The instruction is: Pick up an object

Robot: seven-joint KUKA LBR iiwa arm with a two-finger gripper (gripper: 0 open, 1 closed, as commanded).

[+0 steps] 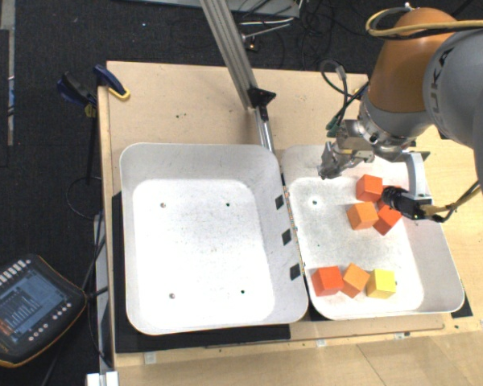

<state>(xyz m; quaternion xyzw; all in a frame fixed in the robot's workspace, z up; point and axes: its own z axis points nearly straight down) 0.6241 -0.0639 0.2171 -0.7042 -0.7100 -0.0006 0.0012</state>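
Six blocks sit in right bin, gripper hovers near bin's top-left w/ nothing seen btwn it, can't tell its state; risk: orange cube touches neighbors, so descent may nudge cluster & miss.

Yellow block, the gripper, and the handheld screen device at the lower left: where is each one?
yellow block (382, 283): camera view, its top face.
gripper (335, 166): camera view, at the tip of its dark fingers.
handheld screen device (24, 305): camera view, the middle of its screen.
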